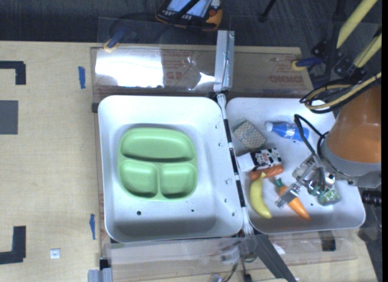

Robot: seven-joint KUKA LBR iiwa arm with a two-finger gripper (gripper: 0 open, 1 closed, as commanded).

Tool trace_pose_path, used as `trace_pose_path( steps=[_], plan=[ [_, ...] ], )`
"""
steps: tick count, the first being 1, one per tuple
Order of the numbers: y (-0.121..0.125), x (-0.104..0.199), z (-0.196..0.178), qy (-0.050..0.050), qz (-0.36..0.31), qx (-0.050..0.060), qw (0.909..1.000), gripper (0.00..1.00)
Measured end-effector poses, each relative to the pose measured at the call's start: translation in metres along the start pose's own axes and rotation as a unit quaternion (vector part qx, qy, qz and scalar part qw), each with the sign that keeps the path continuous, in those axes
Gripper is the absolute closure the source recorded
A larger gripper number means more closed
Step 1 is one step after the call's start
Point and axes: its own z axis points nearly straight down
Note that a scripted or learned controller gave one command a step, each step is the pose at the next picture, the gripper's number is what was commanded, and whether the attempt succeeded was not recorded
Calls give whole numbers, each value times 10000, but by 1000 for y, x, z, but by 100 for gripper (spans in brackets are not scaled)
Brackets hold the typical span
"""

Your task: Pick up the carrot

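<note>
Gripper (290, 194) sits low in the right bin (351, 214), at approx 5 o'clock of that bin, w/ the arm (357, 135) coming in from 3 o'clock. Fingers look closed around the carrot (297, 207), which lies tilted w/ its tip toward 4 o'clock, near the bin's front wall. Banana (259, 199) lies just beside it at 9 o'clock. A second carrot (270, 171) is at 11 o'clock, touching the banana's top end. Blue bottle (288, 130) at 12 o'clock, patterned block (248, 134) at approx 11. Left bin (109, 153) holds a green tray (159, 161).
</note>
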Motion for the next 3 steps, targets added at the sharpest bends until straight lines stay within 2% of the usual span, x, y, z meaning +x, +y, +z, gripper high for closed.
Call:
trace_pose_path(
  steps=[1,2,3],
  plan=[
    [-23,-23,47,-4,514,-13,9987,0],
    [-22,-25,36,-31,527,-36,9986,100],
    [54,-8,-51,-3,1052,-3,9945,100]
  ],
)
